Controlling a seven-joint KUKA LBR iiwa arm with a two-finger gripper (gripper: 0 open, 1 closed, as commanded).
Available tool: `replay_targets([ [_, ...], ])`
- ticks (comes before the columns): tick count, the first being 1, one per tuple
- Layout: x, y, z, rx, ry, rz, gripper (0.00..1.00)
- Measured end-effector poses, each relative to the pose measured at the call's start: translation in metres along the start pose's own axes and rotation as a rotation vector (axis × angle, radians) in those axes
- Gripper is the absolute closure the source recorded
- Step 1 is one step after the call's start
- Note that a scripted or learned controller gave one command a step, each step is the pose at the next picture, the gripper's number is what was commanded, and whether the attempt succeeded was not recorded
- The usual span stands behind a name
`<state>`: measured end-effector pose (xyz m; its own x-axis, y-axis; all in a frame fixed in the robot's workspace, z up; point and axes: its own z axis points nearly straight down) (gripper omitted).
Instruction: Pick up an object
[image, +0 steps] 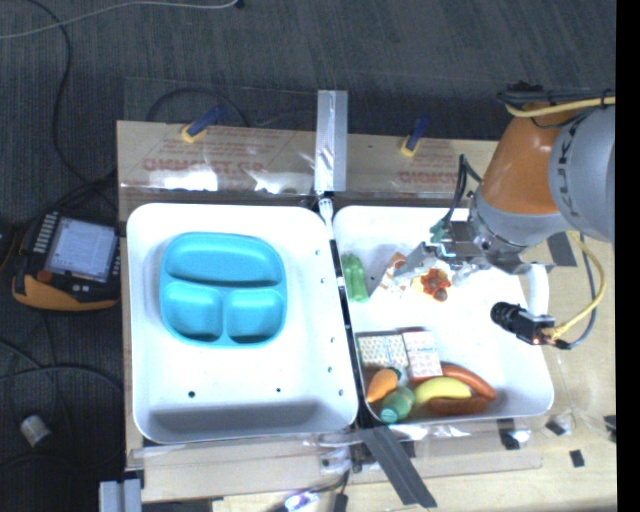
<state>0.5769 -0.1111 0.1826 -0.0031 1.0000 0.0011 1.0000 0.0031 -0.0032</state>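
Grey carpet surrounds the bench (140, 140), and at the far left on that floor lies a black and orange handheld controller with a pale screen (70, 255); nothing on its screen can be read. Across the back of the bench runs a sheet of clear plastic over brown cardboard (230, 165) carrying faded red lettering, too blurred to make out, held by two blue and yellow clamps (203, 124).

The left shallow white plastic bin (150, 400) holds a turquoise three-compartment plastic tray (222, 287), lying flat in the upper half of the bin.

In the right shallow white plastic bin (520, 370), a green cylindrical toy (354, 277) lies just beside the left wall. Near the bin's upper middle sits a small cluster of red and orange toy pieces (432, 280) with a pale scrap beside it. Along the front wall are two small white boxes printed with a fine pattern (400, 350); the print is too small to read. Just in front of them lie an orange carrot-like toy (381, 383), a green round toy (398, 403), a yellow banana-shaped toy (442, 390) and a red elongated toy (470, 380), all touching or nearly so.

The tool (448, 252) hangs over the red and orange cluster, at the end of the grey arm with the orange band (525, 170). How far its fingers are apart cannot be told, and nothing is visibly gripped.
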Motion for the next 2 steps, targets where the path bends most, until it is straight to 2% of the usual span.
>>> replay_targets([
  [1, -0.039, 0.028, 0.061, -0.025, -0.004, 0.016, 0.00],
  [2, -0.038, 0.045, 0.073, -0.038, 0.000, 0.032, 0.00],
])
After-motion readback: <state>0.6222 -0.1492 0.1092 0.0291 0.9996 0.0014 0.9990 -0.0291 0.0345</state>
